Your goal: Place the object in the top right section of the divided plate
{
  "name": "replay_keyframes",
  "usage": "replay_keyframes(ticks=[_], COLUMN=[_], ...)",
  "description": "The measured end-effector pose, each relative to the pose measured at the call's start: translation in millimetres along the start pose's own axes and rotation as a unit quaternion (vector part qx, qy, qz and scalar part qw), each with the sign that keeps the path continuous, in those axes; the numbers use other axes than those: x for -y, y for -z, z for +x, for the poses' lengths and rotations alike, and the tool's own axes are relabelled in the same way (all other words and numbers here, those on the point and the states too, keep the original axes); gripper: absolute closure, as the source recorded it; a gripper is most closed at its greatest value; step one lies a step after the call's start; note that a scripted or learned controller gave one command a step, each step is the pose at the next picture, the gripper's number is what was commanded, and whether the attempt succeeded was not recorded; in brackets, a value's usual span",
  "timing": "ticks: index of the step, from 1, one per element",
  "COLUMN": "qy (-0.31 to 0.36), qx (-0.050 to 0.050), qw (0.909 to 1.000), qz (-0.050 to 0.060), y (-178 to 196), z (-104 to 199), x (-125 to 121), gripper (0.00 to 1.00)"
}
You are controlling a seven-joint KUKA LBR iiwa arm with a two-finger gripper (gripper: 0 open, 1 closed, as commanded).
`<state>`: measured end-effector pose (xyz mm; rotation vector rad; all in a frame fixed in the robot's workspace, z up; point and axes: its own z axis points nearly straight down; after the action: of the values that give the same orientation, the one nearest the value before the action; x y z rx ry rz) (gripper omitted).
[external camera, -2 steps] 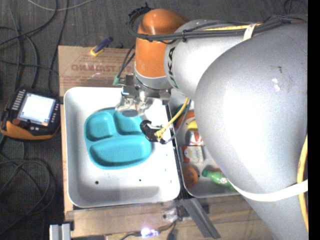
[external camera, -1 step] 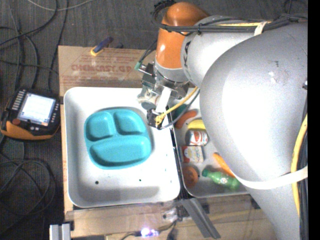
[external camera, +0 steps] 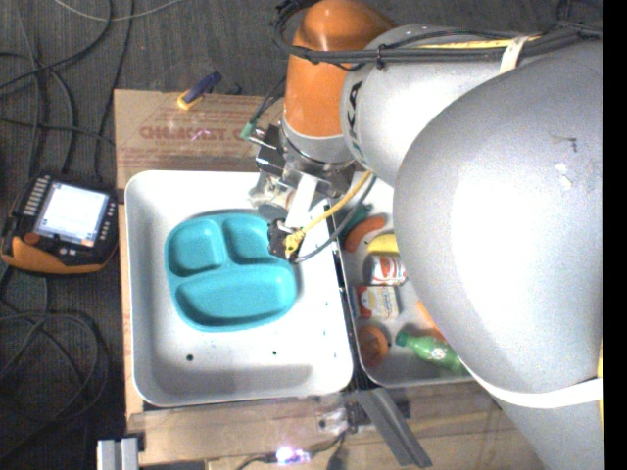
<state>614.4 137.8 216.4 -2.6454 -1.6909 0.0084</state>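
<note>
Pincer (external camera: pixel 277 213) hovers over blue plate (external camera: pixel 230 297) top right section, in left bin (external camera: pixel 147 360); grip state can't tell. Likely placing step; next needs lowering and release there.

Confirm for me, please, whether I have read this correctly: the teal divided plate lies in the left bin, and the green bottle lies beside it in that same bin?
Not quite. The teal divided plate does lie in the left bin, but the green bottle is not beside it. It lies in the right bin, as the camera view shows.
</note>
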Motion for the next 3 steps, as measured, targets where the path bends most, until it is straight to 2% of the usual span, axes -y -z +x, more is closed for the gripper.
replay_keyframes(ticks=[1,2,3], qy=[0.042,0.274,0.261], qx=[0.003,0.001,-0.001], qw=[0.9991,0.9617,0.9655], qz=[-0.002,-0.002,0.0], y=[-52,-29,-10], z=[-4,40,0], x=[-50,-34,-5], gripper=[1.0,1.0,1.0])
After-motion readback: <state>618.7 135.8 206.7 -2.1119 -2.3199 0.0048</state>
